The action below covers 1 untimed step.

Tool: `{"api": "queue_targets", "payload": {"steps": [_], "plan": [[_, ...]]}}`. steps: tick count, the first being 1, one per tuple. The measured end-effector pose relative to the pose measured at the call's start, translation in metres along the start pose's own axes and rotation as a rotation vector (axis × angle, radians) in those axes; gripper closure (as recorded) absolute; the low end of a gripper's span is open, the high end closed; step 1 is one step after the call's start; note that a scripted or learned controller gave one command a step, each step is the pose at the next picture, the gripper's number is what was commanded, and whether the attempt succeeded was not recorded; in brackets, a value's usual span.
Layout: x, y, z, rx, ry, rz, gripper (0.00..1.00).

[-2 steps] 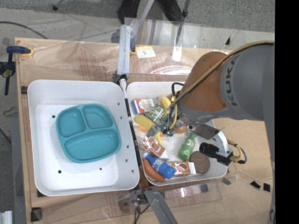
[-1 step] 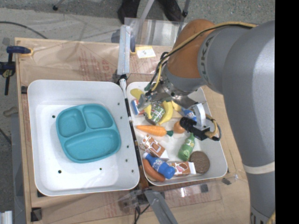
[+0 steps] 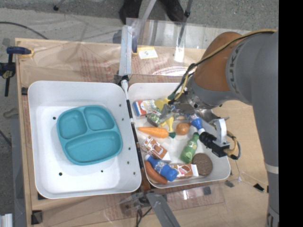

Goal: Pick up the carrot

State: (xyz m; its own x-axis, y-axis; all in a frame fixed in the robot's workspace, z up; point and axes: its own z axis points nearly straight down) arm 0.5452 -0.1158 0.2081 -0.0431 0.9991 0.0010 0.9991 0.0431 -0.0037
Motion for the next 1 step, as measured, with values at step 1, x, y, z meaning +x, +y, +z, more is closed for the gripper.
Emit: {"api": "queue_targets", "payload": {"steps": [1], "plan": [[0.0184,-0.0929,-0.0035,0.000,0.002,-0.553,1.00]]}}
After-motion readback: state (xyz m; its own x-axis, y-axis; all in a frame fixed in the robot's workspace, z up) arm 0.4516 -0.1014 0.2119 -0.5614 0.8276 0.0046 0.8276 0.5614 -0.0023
